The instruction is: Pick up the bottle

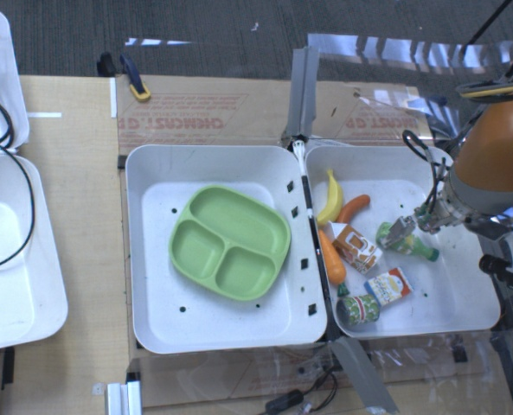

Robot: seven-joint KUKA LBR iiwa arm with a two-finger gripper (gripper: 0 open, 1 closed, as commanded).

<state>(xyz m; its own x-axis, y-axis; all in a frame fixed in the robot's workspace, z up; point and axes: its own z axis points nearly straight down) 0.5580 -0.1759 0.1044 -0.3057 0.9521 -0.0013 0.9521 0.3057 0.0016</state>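
A pale wooden bench (74,119) carries two shallow white bins side by side, with dark carpet (204,11) beyond its far edge. The left bin (144,188) holds a green divided plate (229,243) near its middle. The right bin (464,305) holds the green bottle (409,242), lying on its side toward the bin's right edge. The gripper (406,228) sits over the bottle's left end, its fingers closed narrowly around it. Toward the bin's left edge lie a banana (330,199), two carrots (352,207), two small cartons (356,247) and a green can (358,309) near the front edge.
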